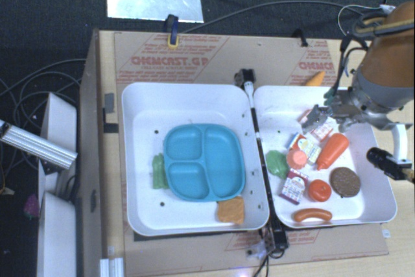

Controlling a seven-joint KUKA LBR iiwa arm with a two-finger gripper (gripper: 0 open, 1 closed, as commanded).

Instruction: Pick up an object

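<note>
From your fixed overhead camera, the grey arm (382,68) with its orange band reaches in from the right and hangs over the far part of the right bin (373,204). Its claw (318,117) sits low above the bin's upper middle, just beside a red-and-white packet (322,133); you cannot tell from this angle how the claw is set, and nothing shows in its grip.

The objects on offer crowd the right bin. An orange carrot (332,150) lies tilted near the centre, touching a small white carton (307,147) with a pink cap to its left. Below them you see a red-and-white box (294,187), a red tomato (319,190) just beside it, and a brown round patty (345,182) toward the right wall. A sausage (312,215) lies along the near edge. A green piece (277,163) rests against the divider side.

In the left bin (139,139), a blue sectioned plate (204,162) fills the middle, with a green item (159,172) touching its left rim and a tan slice (231,209) at its near right corner.

Another small orange piece (315,79) lies on the tabletop (194,61) behind the right bin.
</note>
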